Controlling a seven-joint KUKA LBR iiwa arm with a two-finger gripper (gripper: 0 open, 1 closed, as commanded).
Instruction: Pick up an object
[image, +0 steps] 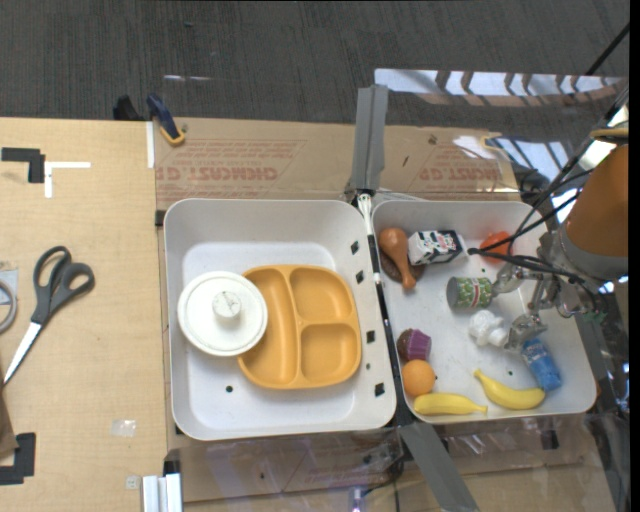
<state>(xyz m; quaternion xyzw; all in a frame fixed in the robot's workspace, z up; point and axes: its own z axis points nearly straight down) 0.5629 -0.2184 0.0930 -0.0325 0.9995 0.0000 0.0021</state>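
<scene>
The right bin (570, 400) holds a green can (468, 292), a small white object (486, 328), a blue bottle (543, 366), two yellow bananas (511, 392) (449, 404), an orange (418, 377), a purple piece (414, 345), a brown gourd (396, 253), a black-and-white carton (436, 245) and an orange-red item (495, 242). My gripper (513, 305) hangs over the bin's right half, just right of the can and above the white object. It is open, with nothing between its fingers.
In the left bin (185, 400) lie a yellow divided plate (305, 330) and a round white lid (222, 310). Scissors (50, 290) rest on the wooden bench to the left. Cables trail from the arm (605, 205) at the right.
</scene>
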